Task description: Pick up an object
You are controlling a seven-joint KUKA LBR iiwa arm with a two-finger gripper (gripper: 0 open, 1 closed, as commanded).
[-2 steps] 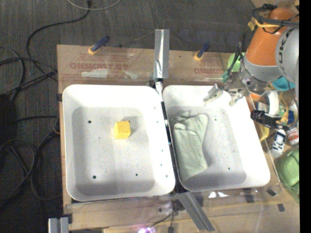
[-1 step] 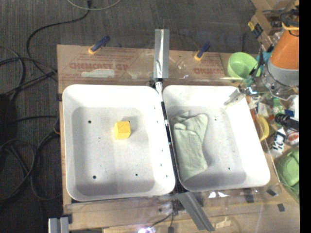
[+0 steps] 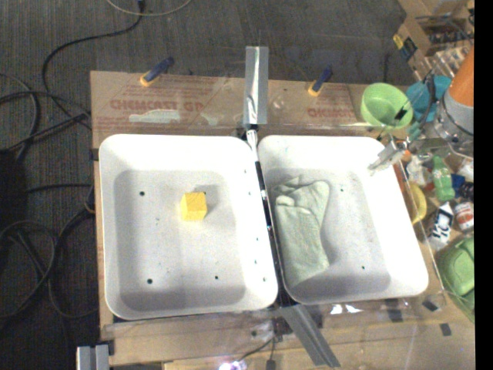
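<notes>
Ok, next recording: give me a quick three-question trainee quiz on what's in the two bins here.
1. True or false: the yellow block lies in the left bin.
2. What lies in the right bin? A) pale green cloth B) red cup C) blue ball
3. Fill in: the gripper is over the right bin's far-____ corner.

Key: 1 true; 2 A, the pale green cloth; 3 right.

Faded red lettering runs along the clear protective sheet (image 3: pixel 192 106) that covers the brown board behind the two white bins. On the left stretch it seems to read "CHEMCAST GP", though the letters are pale and partly hidden by glare. A second patch of the same red print on the right stretch is too blurred to read.
</notes>
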